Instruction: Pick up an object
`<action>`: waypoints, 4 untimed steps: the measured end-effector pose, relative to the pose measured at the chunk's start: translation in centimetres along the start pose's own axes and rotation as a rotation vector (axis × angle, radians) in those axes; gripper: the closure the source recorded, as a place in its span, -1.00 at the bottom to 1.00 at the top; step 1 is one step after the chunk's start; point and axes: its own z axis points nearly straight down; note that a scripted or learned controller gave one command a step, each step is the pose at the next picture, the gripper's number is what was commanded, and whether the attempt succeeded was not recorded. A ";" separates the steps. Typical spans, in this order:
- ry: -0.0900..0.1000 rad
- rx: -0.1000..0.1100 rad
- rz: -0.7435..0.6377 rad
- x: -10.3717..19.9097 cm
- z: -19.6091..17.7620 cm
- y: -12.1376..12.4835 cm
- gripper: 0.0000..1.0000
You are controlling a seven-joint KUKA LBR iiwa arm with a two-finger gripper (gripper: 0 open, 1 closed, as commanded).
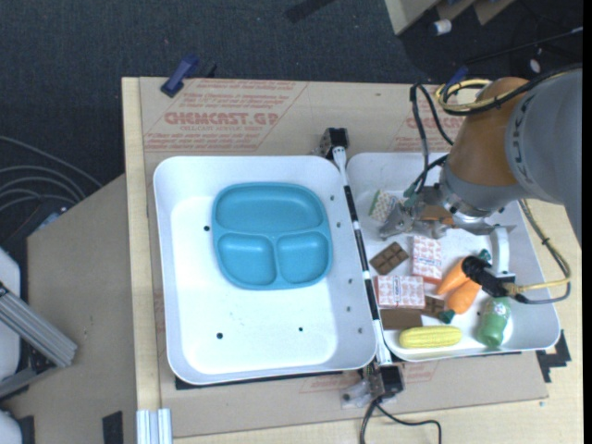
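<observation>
Over the right bin (pixel 541 326) the gripper (pixel 404 215) hangs low near its far-left corner; whether anything sits between its jaws cannot be told. Just below lie a brown bar (pixel 388 258), patterned packets (pixel 426 255), a carrot (pixel 458 287), corn (pixel 429 338) and a green bottle (pixel 494 323). The arm (pixel 504 141) hides that bin's far-right part. Alongside, the left bin (pixel 185 276) holds a blue divided plate (pixel 271 233).
</observation>
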 end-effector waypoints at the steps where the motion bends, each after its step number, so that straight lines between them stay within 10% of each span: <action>1: 0.001 0.002 0.001 1.3 -0.1 -0.5 -1.00; 4: 0.000 -0.002 0.001 1.2 -0.1 1.3 -1.00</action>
